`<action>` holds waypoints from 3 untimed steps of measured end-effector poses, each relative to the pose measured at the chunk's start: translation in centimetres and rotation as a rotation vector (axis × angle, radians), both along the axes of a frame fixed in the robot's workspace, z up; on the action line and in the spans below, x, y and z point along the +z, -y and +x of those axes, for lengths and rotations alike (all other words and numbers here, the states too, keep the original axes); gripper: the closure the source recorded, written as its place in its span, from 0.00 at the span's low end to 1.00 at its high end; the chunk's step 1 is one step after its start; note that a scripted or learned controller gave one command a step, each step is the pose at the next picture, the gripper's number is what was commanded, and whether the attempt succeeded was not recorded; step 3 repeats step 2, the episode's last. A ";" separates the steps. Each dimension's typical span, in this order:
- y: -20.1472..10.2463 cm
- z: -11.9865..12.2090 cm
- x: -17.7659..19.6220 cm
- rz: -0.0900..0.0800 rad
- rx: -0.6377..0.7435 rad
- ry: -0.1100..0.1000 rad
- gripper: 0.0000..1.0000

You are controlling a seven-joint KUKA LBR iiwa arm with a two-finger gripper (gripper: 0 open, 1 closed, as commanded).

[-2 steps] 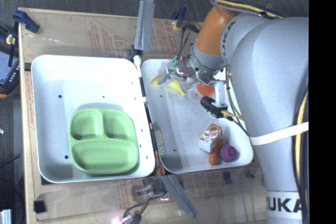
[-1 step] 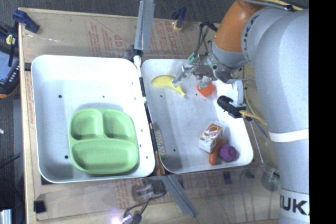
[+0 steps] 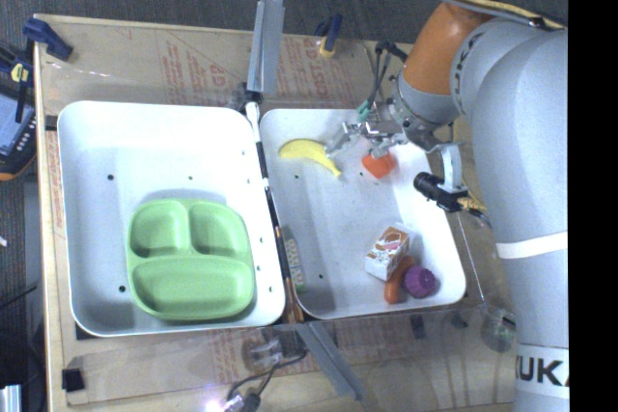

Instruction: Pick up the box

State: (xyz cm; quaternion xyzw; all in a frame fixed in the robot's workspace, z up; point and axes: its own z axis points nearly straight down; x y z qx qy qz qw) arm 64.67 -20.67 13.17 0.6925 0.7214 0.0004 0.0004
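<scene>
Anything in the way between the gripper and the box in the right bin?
In the camera view, bare white bin floor separates the gripper from the box. The small orange item sits just below the gripper; the banana lies left of that stretch.

The box (image 3: 387, 253) lies open from above and the left. A purple ball (image 3: 419, 281) and orange piece (image 3: 392, 288) touch its near-right side.

Printed cardboard box (image 3: 386, 253), glossy plastic bins (image 3: 87, 125)
</scene>
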 end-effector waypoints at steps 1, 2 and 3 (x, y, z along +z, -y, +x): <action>0.1 1.1 -3.9 0.002 0.288 -0.003 0.00; -3.8 -0.7 2.2 0.000 0.348 -0.002 0.00; -3.8 -0.7 2.2 0.000 0.348 -0.002 0.00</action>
